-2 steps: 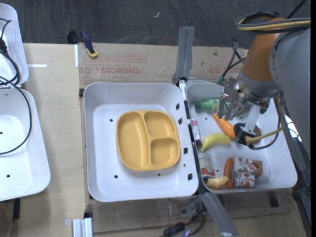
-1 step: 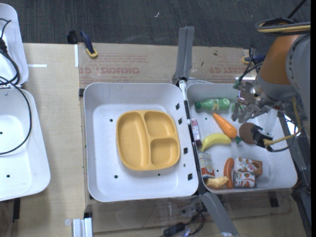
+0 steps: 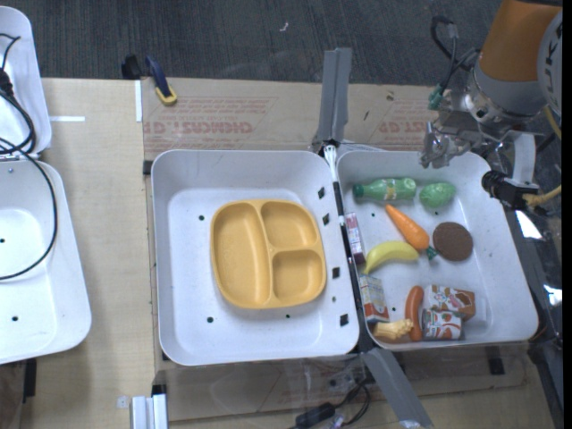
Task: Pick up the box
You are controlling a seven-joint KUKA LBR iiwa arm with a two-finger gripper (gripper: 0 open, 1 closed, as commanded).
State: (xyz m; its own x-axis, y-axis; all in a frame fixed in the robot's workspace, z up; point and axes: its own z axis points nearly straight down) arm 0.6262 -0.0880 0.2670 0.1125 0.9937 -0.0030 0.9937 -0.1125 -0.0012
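Nearest the camera, at 6 o'clock in the right bin [image 3: 509, 239], lie one box [image 3: 445, 312] with red and white print, one sausage [image 3: 413, 301] just to its 9 o'clock side, one pale pastry piece [image 3: 394, 331] at the bin's front edge, and one small red-and-white packet [image 3: 373, 297] against the left wall. At the bin's centre rest one banana [image 3: 391, 254], one carrot [image 3: 407, 226] tilted from 11 to 5 o'clock, and one brown disc [image 3: 452, 240] at 3 o'clock of the carrot. Toward 12 o'clock lie one green bottle [image 3: 385, 189] on its side and one green rounded item [image 3: 436, 194] beside it. One slim wrapped bar [image 3: 352, 232] lies along the left wall. The left bin [image 3: 179, 239] holds one yellow tray [image 3: 267, 253] with three compartments. The gripper [image 3: 440, 150] hangs over the right bin's far rim at about 1 o'clock, well apart from the box; nothing shows between its fingers, and whether they stand apart or together cannot be told. The arm [image 3: 518, 43], with its orange band, enters from 2 o'clock. One blue-and-yellow clamp [image 3: 159, 81] lies on the bench [image 3: 89, 123] at 11 o'clock.
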